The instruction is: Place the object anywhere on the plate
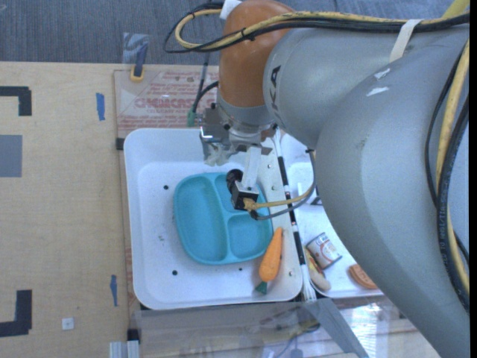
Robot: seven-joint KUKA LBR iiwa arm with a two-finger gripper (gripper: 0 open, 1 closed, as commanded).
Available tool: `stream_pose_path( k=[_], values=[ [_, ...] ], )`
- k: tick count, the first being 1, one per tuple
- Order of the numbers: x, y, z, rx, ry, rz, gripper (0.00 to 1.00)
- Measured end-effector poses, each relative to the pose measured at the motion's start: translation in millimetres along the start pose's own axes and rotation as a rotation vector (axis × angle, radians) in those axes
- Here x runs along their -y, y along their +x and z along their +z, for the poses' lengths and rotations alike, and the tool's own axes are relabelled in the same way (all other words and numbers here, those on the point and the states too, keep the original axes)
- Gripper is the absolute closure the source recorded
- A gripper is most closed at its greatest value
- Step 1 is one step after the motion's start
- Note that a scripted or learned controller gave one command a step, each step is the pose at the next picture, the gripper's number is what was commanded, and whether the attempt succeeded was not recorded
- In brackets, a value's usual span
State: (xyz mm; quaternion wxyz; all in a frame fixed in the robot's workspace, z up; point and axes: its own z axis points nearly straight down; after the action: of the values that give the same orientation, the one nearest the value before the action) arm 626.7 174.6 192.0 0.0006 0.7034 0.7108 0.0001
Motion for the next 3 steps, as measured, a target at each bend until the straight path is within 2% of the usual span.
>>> stream_pose_path(
  k=[1, 2, 3],
  values=[
    [50, -54, -2, 0.000, 0.003, 0.031, 1.00],
    [-22, 10, 73, -0.001, -0.003, -0.013, 1.00],
    [-21, 11, 73, -0.001, -0.002, -0.014, 0.00]
  ],
)
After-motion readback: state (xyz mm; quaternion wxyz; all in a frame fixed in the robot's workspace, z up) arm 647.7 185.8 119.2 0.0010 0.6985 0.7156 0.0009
